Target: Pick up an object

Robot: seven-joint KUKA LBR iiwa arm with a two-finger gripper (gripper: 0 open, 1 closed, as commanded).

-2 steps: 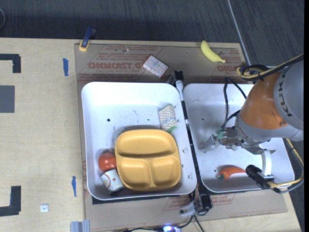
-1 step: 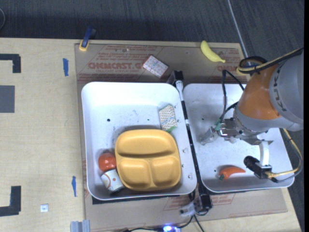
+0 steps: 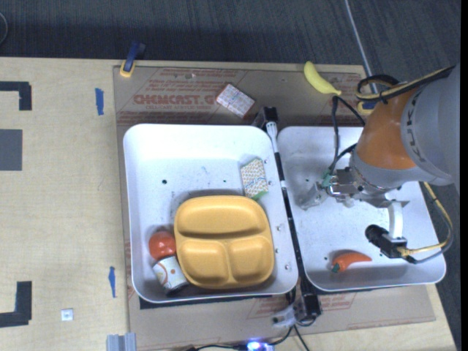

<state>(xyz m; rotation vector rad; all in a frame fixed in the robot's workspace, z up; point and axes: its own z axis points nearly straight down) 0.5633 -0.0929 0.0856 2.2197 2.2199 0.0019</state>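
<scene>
My gripper (image 3: 313,193) hangs low over the left part of the right bin (image 3: 322,258), below the arm's orange band (image 3: 384,141). An orange carrot-like toy (image 3: 350,259) with a green tip lies near that bin's front edge, apart from the gripper. In the left bin (image 3: 146,152) a yellow compartment tray (image 3: 223,238) lies upside down at the front. A red-orange ball (image 3: 161,244) and a small white-and-orange can (image 3: 169,272) sit by the tray's left side. A patterned packet (image 3: 254,176) leans near the left bin's right wall.
A yellow banana (image 3: 319,79) and a small patterned box (image 3: 235,99) lie on the cardboard behind the bins. A blue-and-yellow clip (image 3: 131,57) sits at the cardboard's back left corner. Cables and a black connector (image 3: 384,240) trail from the arm over the right bin.
</scene>
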